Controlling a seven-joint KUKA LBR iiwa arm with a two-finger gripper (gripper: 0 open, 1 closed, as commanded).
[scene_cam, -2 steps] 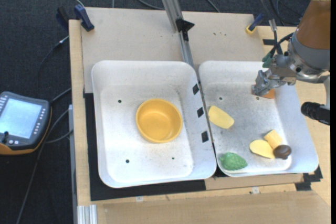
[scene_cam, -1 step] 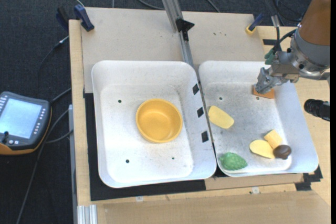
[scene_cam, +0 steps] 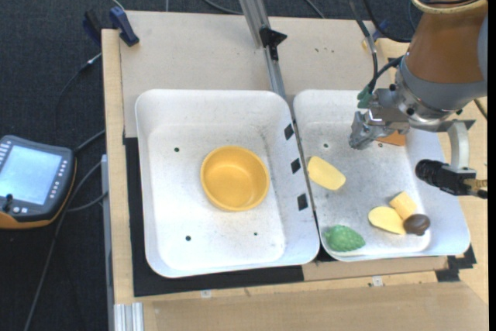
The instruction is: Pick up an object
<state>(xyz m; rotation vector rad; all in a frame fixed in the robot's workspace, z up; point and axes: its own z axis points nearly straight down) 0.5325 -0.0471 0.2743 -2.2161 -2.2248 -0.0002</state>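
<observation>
A pale yellow block (scene_cam: 326, 173) is seen lying on the floor of the right bin (scene_cam: 434, 244), near its left wall. The gripper (scene_cam: 362, 137) is held above and to the right of it, apart from it; how far it is open cannot be told. A green lump (scene_cam: 343, 237), yellow pieces (scene_cam: 394, 213) and a brown ball (scene_cam: 417, 224) are found toward the front. A yellow bowl (scene_cam: 235, 177) is set in the left bin (scene_cam: 163, 120).

You see bright, even light from above; the white bins (scene_cam: 209, 108) glare slightly, shadows are soft, and focus is slightly soft.
</observation>
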